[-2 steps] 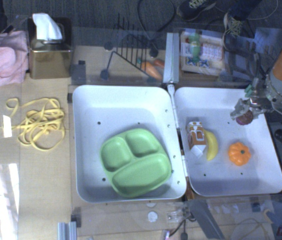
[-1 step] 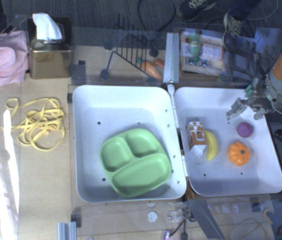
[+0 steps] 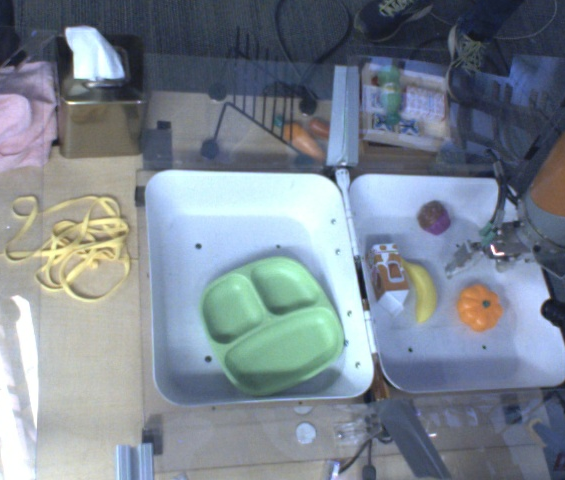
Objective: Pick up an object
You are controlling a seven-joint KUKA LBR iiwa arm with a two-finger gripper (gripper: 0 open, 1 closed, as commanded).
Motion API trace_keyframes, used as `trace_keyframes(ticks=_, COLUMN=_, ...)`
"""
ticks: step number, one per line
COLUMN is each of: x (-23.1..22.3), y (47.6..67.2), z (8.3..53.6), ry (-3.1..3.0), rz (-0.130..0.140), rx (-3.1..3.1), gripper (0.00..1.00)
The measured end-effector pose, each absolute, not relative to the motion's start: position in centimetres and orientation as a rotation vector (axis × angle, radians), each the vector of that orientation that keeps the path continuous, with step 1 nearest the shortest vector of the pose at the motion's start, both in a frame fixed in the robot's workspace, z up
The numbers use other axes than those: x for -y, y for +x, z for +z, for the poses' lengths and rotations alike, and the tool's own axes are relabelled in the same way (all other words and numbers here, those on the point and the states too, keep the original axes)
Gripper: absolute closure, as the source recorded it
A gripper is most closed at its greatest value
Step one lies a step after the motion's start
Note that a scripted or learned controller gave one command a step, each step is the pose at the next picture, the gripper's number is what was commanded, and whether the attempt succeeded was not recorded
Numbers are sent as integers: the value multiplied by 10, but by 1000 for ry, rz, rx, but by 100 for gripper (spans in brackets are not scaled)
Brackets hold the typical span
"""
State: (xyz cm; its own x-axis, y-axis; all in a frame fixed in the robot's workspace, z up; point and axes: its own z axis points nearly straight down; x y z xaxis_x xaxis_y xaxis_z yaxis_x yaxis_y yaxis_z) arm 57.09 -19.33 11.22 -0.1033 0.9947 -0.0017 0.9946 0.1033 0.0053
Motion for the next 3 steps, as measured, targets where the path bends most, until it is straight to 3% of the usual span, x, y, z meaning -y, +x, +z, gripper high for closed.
trace_keyframes(ticks=1, x=177, y=670, z=86, ry=2076, rz=4, rx=-2351, gripper=0)
trace_keyframes(ticks=2, x=176, y=672, z=98, ry=2065, rz=10, rx=-2351, gripper=100)
trace_keyframes(ticks=3, x=206, y=593, z=187, ry=2266, rz=4, rx=-2169, gripper=100)
